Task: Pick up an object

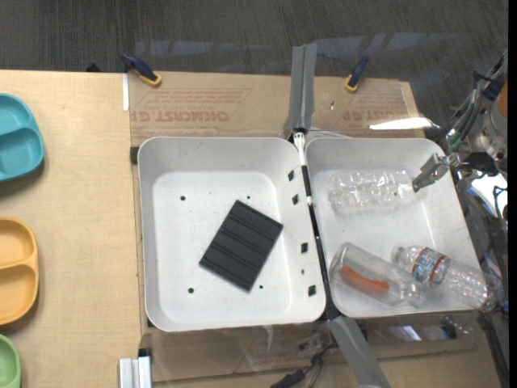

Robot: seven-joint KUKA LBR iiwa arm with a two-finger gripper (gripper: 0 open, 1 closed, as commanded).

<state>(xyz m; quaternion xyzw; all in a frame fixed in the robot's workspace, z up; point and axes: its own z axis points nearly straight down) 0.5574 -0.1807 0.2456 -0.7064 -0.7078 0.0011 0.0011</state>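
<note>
The light wooden bench (73,241) carries a sheet of brown cardboard (210,107), held at its far edge by two clamps (142,69). On it sit two white bins, left (161,156) and right (323,156), touching. Coloured trays line the bench's left edge: teal (18,138), orange (16,269), green (6,364).

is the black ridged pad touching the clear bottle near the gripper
Apart. The camera view shows the black pad in the left bin and the clear bottle across the divider.
</note>
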